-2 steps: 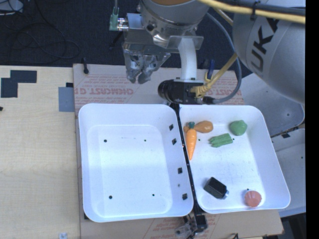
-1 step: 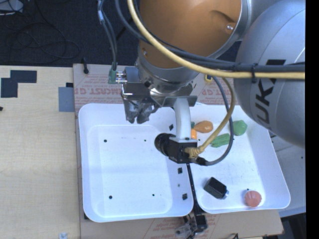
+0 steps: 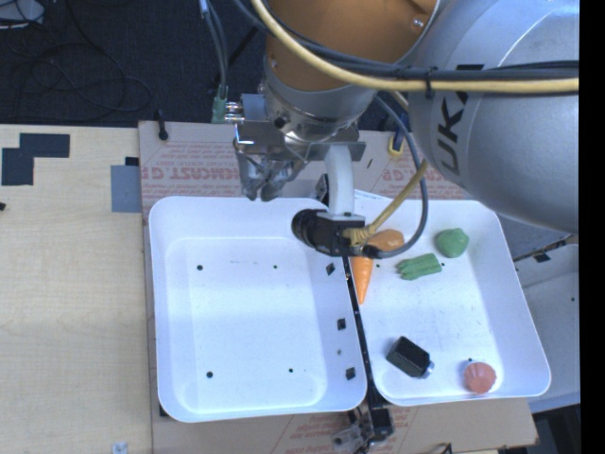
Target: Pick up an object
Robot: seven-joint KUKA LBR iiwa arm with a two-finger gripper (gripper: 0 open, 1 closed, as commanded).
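My gripper [image 3: 264, 193] hangs over the back rim of the left bin [image 3: 180, 253], its fingers drawn together with nothing showing between them. The objects all lie in the right bin [image 3: 510, 282]. An orange carrot [image 3: 361, 278] rests against the divider, with an orange lump [image 3: 388, 241] just behind it. Further right are a long green pod [image 3: 419, 267] and a rounded green piece [image 3: 453, 242]. A black block [image 3: 409, 357] and a reddish ball [image 3: 479, 376] sit near the front. The gripper is well left of and behind them all.
A white post [image 3: 338, 180] with a black ring [image 3: 319, 229] and a yellow cable hangs from the arm over the divider, close to the carrot. The bulky grey arm covers the upper right. Cardboard lies under the bins, and light wooden bench stretches to the left.
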